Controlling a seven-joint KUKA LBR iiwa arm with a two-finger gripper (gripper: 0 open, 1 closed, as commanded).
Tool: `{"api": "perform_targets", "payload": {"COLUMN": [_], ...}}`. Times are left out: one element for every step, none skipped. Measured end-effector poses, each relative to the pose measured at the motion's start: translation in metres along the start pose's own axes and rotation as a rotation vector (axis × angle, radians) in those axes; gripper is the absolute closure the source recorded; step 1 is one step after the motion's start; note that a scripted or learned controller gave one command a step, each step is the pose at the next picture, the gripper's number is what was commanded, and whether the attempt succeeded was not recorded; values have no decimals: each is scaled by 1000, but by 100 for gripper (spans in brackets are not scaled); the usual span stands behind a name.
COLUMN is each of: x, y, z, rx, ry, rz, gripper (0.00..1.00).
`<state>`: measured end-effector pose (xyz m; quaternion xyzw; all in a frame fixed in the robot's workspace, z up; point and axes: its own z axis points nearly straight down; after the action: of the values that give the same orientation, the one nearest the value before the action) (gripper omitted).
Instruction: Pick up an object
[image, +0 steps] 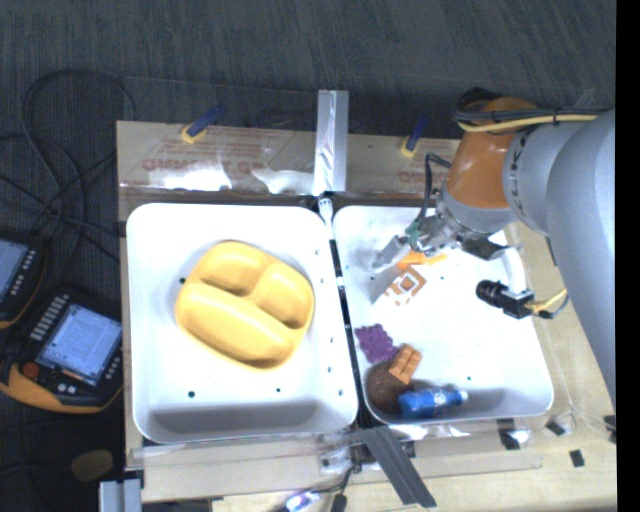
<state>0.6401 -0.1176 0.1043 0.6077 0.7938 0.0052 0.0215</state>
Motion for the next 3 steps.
{"api": "perform_targets", "payload": {"x": [19,18,19], "y": [-55,-52,-53], "z": [13,1,3], "rx": [27,20,23], "ry": [20,21,22], "rz": [20,21,20], "gripper": [0,100,0]}}
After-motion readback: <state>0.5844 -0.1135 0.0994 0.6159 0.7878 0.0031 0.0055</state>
